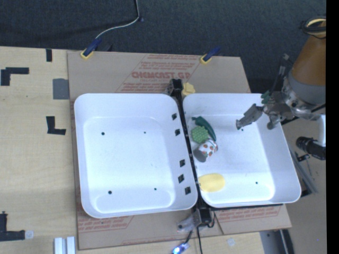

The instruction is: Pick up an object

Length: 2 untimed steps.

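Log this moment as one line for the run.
claw: over right bin, holding nothing | yellow object, green item: by divider | pick: not yet done

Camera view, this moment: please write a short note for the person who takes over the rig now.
Gripper: above the right bin, near its far right side, holding nothing.
Objects: green piece, grey and white object and yellow object all lie in the right bin along its left wall. Left bin beside it.
Done: nothing picked.
Left: go down, grasp one object, lift.
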Motion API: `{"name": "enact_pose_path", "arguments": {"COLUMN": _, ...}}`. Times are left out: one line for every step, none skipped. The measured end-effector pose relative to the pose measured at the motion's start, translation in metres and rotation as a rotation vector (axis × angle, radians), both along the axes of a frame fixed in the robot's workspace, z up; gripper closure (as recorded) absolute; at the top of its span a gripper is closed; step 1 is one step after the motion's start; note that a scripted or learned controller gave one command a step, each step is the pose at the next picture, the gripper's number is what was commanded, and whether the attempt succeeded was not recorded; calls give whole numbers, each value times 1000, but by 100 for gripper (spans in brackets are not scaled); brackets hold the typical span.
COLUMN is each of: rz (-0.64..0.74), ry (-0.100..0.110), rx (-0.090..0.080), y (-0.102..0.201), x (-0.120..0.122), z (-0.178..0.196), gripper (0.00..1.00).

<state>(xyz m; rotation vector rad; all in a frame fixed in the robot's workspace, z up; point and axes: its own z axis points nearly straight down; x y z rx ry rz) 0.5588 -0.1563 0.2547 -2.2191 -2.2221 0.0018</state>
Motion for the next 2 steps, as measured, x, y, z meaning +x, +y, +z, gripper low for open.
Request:
{"name": "enact_pose_path", "arguments": {"rz": 2, "ry": 0, "rx": 0, "y": 1, "x": 0, "z": 10, "gripper": 100}}
{"name": "enact_pose_path", "arguments": {"rz": 4, "ry": -17, "rx": -5, "y": 9, "x": 91, "z": 120, "gripper": 100}}
